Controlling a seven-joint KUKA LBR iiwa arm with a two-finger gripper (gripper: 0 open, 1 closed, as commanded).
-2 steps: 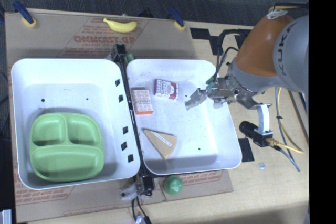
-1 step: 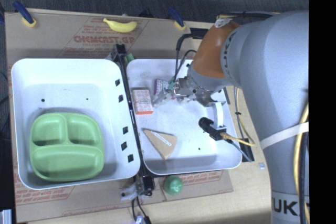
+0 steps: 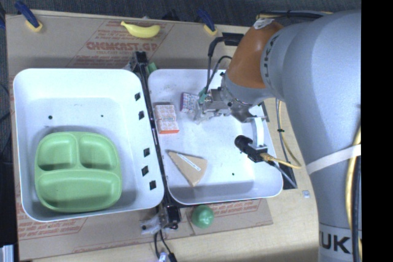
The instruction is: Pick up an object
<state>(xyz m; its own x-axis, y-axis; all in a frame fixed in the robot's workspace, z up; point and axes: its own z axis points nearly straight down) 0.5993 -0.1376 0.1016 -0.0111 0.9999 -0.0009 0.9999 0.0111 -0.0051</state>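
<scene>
In the right bin (image 3: 245, 184) my gripper (image 3: 204, 108) is low over the floor near the back, its tip just right of a small purple and white packet (image 3: 188, 100). I cannot tell whether it touches the packet. A small orange and white box (image 3: 166, 118) lies left of the packet, close to the bin's left wall. Toward the front, a tan wedge-shaped block (image 3: 189, 167) rests on the floor, apart from the gripper. The grey arm with its orange band (image 3: 249, 61) covers the bin's back right part.
The left bin (image 3: 73, 89) holds a green divided plate (image 3: 77, 170) at its front left. A yellow banana (image 3: 140, 28) lies on the cardboard behind the bins, and a green ball (image 3: 202, 215) sits in front of them. Blue clamps (image 3: 28, 15) grip the cardboard's back edge.
</scene>
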